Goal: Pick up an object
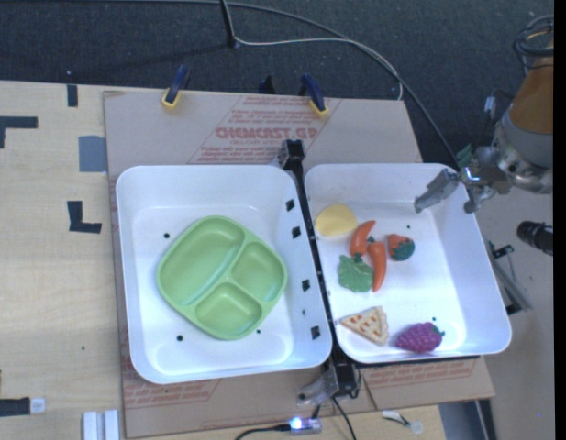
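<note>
In right bin (466,273), small orange carrot (378,264)

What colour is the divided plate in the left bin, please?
Light green, seen in the camera view: divided plate.

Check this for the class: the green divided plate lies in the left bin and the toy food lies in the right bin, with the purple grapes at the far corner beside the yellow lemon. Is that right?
One detail is wrong. In the camera view the purple grapes lie at the near edge of the right bin, beside the waffle wedge, not by the yellow lemon. The green divided plate does lie in the left bin.
</note>
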Robot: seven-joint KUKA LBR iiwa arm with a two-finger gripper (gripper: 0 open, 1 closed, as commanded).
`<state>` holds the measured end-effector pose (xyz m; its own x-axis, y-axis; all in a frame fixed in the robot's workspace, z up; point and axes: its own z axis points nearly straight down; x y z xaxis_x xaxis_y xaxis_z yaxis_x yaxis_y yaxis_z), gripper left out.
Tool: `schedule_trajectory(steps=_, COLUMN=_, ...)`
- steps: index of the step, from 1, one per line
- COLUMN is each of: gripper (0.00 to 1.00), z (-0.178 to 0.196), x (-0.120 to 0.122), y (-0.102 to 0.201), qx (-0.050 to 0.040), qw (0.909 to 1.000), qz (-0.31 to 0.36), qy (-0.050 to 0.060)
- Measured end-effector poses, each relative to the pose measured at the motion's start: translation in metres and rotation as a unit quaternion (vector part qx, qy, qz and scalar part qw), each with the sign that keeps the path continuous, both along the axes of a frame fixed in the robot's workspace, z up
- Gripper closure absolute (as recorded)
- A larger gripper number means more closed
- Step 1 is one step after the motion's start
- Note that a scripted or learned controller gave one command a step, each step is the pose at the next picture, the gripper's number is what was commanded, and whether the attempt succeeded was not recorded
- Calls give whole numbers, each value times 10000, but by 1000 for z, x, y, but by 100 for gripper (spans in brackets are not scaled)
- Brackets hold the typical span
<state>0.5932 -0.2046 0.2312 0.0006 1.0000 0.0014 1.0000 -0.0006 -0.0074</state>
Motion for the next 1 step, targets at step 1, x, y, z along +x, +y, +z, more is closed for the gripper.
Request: schedule_trajectory(steps=1, gripper=0, z=4, x=1, y=0, qx=-7, qw=10000, qz=5, qy=-36)
